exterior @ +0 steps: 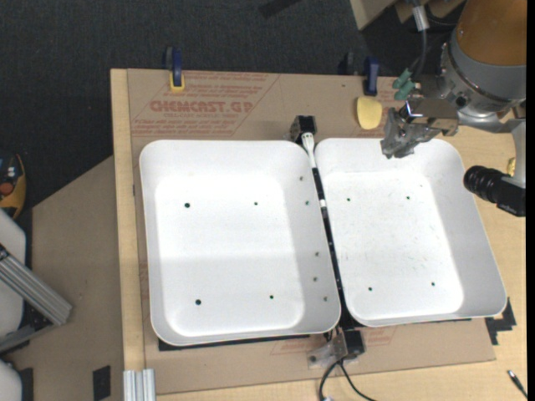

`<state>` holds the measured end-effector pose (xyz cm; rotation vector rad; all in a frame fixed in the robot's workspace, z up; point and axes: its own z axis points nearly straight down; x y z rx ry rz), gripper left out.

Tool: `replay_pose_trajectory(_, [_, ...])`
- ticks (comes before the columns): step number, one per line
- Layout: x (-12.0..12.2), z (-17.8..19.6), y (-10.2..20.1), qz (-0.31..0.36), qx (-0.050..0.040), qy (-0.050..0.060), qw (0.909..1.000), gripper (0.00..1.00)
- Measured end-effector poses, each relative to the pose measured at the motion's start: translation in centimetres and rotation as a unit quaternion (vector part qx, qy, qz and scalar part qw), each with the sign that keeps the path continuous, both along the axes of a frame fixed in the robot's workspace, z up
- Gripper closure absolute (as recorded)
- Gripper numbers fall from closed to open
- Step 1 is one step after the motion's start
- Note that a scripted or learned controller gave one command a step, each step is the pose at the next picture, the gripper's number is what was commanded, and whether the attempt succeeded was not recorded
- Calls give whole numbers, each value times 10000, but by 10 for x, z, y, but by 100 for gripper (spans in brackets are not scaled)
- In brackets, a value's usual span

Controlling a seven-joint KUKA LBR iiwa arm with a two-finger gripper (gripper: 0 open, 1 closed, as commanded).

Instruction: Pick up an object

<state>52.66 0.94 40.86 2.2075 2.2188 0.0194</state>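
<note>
A small pale yellow rounded object [369, 112] lies on the brown board just beyond the far rim of the right bin [468, 249]. My gripper [399, 144] hangs over the far edge of that bin, a short way right of and nearer than the yellow object, apart from it. Nothing shows in its grasp. The grey arm with its orange band [493, 15] reaches in from the upper right.
The left bin [159, 249] sits beside the right one, with a black bar [320, 207] along their shared edge. Two blue clamps [175, 63] [371, 75] hold the board's far edge. A black cylinder [493, 186] juts in at the right bin's right side.
</note>
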Motion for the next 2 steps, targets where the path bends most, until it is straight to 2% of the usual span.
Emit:
replay_pose_trajectory(1, [35, -94, 54, 0, 0, 117, 9999, 100])
replay_pose_trajectory(2, [59, -62, 48, -19, -4, 53, 10000, 100])
